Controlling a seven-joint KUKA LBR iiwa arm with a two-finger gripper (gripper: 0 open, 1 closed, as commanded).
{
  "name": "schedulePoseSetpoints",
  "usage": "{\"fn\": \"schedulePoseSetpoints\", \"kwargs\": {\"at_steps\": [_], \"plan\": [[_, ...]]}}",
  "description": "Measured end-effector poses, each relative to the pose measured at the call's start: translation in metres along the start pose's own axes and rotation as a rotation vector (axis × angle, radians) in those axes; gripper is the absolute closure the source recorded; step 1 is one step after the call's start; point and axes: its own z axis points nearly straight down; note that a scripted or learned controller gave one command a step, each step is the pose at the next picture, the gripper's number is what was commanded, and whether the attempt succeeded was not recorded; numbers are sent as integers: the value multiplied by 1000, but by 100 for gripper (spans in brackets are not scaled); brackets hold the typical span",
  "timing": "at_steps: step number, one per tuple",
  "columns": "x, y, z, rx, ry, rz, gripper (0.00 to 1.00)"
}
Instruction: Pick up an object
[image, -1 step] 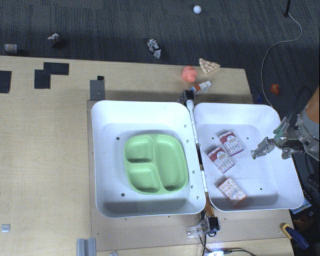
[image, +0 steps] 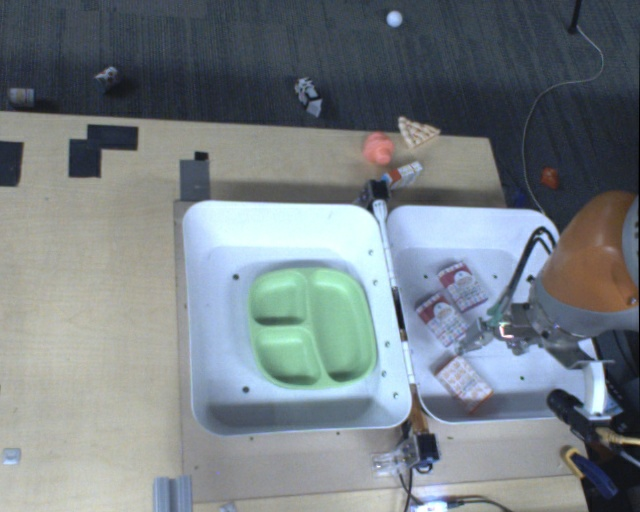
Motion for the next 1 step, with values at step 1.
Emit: {"fn": "schedulePoseSetpoints", "kwargs": {"at_steps": [1], "plan": [[8, 2, 45, -6, -2, 1, 0]]}}
